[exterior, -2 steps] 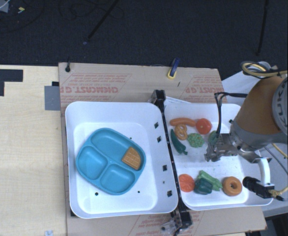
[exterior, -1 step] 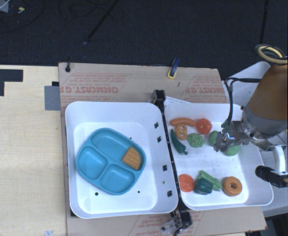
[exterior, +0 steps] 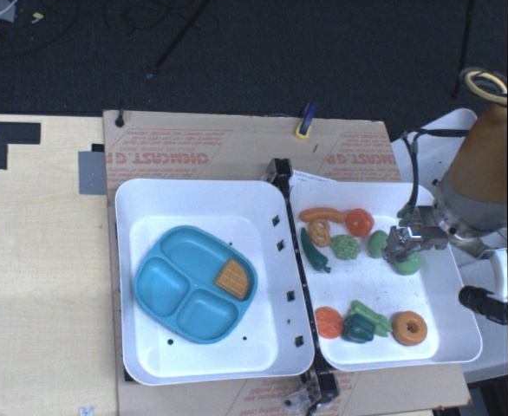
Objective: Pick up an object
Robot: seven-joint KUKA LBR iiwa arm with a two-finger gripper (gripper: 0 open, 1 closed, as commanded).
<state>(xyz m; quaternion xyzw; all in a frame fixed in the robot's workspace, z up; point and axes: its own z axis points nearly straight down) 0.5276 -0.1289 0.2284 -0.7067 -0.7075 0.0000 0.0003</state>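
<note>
Two glossy white bins (exterior: 150, 362); fingers (exterior: 401, 248) over rounded green toy (exterior: 407, 263), grip unclear.

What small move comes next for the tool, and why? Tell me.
Probably a short descent. The tool hovers at the right bin's upper right, directly over a green toy beside another green piece; nothing shows between its fingers yet.

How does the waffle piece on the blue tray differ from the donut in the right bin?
The waffle piece is squarish and solid tan; the donut is a round ring with a hole and a darker orange-brown rim. The waffle piece rests on the blue divided tray in the left bin, alone; the donut lies on the floor of the right bin, beside other toy foods. Both lie flat, away from the gripper.
</note>
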